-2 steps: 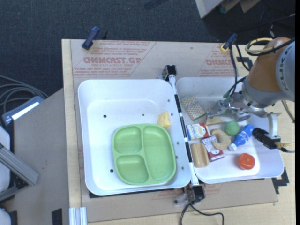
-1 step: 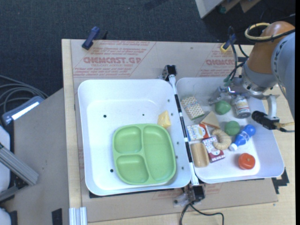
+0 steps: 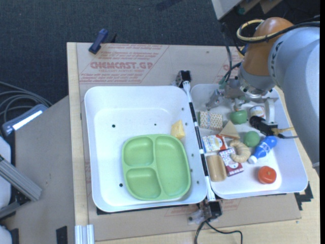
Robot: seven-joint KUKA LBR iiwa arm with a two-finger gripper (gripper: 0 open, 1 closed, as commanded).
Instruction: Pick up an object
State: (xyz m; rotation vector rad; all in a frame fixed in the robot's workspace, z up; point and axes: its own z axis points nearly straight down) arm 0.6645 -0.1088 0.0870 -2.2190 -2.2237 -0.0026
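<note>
My arm: grey with an orange band (image 3: 261, 44), reaching in from the right over the far end of the right-hand shallow white bin (image 3: 292, 174).
My pincer (image 3: 242, 96): low over that bin's far corner; I cannot tell how it is set or whether it has hold of anything.
Objects to pick: a heap in the right bin, among them a green ball (image 3: 238, 117) just beside my pincer, a second green ball (image 3: 251, 138), a blue and white bottle (image 3: 264, 148), an orange-red round piece (image 3: 267, 175) and a tan waffle-patterned block (image 3: 210, 120).
Left bin (image 3: 101, 105): a light green three-compartment plastic plate (image 3: 155, 166), with a small yellow piece (image 3: 178, 130) near its far right corner.
Surface (image 3: 127, 65): brown board under both bins.
</note>
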